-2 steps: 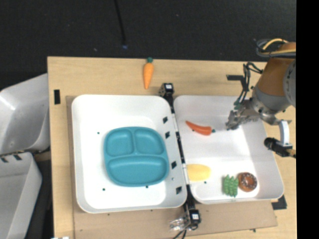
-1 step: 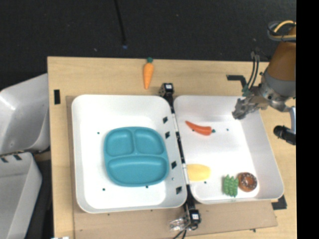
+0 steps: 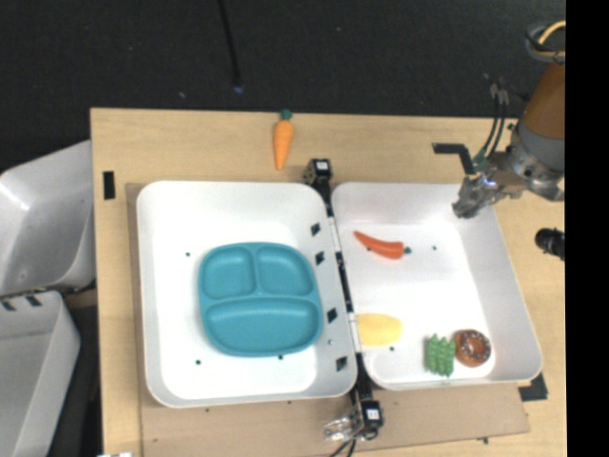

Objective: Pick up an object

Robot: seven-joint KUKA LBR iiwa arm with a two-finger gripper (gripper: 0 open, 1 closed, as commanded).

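The right bin (image 3: 495, 255) holds a red chili pepper (image 3: 381, 246) near its back left, a yellow lemon-like piece (image 3: 379, 328) at its front left, a green leafy piece (image 3: 439, 354) and a brown doughnut (image 3: 471, 347) at its front right. My gripper (image 3: 468, 201) hangs over the back right corner of this bin, well apart from all of them, with nothing seen in it. The arm comes in from the right edge.
A teal divided plate (image 3: 259, 298) lies in the left bin (image 3: 162, 255). An orange carrot (image 3: 283, 139) rests on the wooden bench behind the bins. Black clips (image 3: 319, 171) sit along the seam between the bins.
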